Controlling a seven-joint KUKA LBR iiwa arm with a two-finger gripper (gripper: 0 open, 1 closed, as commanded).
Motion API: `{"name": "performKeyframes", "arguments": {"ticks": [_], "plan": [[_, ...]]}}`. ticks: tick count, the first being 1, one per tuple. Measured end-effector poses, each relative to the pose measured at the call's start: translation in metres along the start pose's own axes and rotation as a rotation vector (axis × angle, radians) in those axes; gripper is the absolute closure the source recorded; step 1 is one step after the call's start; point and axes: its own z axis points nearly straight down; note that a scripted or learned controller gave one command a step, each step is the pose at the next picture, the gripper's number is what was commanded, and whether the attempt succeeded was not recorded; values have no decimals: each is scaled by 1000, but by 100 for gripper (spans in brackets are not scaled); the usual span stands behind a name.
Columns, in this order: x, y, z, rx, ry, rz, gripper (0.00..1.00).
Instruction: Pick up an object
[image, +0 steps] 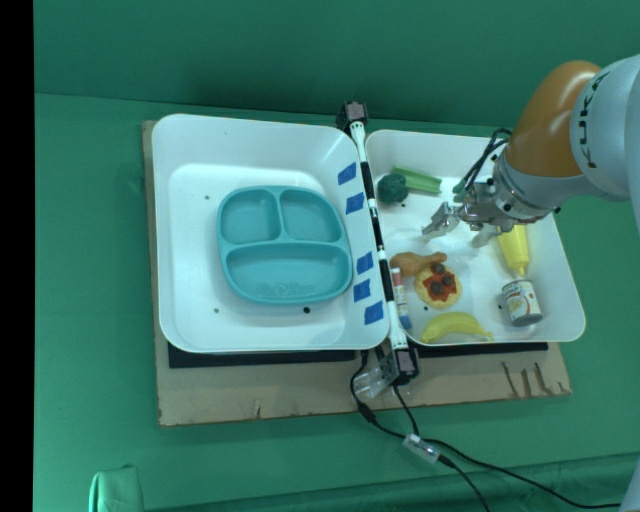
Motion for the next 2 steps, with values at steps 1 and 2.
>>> {"name": "performKeyframes", "arguments": {"ticks": [1, 2], "plan": [[-3, 3, -16, -16, -5, 6, 100], [8, -62, -3, -9, -2, 3, 100]]}}
